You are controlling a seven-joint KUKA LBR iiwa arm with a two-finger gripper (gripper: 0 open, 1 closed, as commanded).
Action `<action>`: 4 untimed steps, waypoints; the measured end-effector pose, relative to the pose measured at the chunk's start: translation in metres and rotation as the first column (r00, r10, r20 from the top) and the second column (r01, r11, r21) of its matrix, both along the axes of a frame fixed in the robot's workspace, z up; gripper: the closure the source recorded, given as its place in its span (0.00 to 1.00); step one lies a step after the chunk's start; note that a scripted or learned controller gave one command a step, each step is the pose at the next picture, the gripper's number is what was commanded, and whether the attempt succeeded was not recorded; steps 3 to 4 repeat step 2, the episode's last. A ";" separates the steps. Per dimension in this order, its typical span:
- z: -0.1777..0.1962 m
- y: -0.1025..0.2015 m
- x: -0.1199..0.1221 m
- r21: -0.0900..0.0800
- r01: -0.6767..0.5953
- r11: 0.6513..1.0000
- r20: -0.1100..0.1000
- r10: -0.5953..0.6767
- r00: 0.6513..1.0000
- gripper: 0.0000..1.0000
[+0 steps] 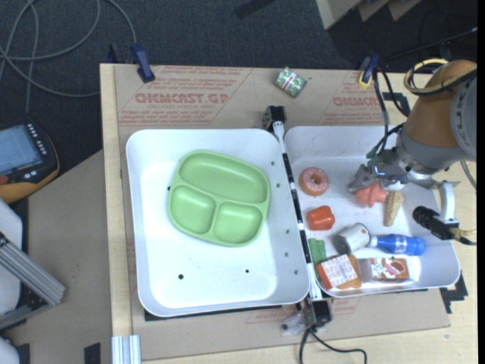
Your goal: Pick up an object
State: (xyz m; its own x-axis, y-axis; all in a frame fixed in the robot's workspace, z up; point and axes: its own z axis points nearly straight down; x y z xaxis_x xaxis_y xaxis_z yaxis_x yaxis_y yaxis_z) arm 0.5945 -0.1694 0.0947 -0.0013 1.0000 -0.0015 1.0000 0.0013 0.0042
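Nearest the camera, along the front wall of the right bin (447,275), lie two flat food packets (338,271) (388,269) side by side. Just behind them lie one blue bottle (400,243) and one grey-and-white cylinder (353,239). Farther back sit one orange block (320,218), one tan stick (392,208), one pink doughnut (313,180) and one pink toy (370,195). The gripper (369,177) hangs directly over the pink toy; whether it is released or clenched cannot be determined. The left bin (151,279) contains one green three-compartment tray (218,197). One small green-and-white packet (290,82) lies on the cardboard beyond both bins.
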 end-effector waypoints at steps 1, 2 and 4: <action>-0.007 0.059 0.030 -0.004 0.003 1.000 -0.001 -0.003 1.000 1.00; 0.091 0.121 -0.003 0.002 -0.001 1.000 -0.001 0.001 1.000 1.00; 0.091 0.121 -0.003 0.002 -0.001 1.000 -0.001 0.001 1.000 1.00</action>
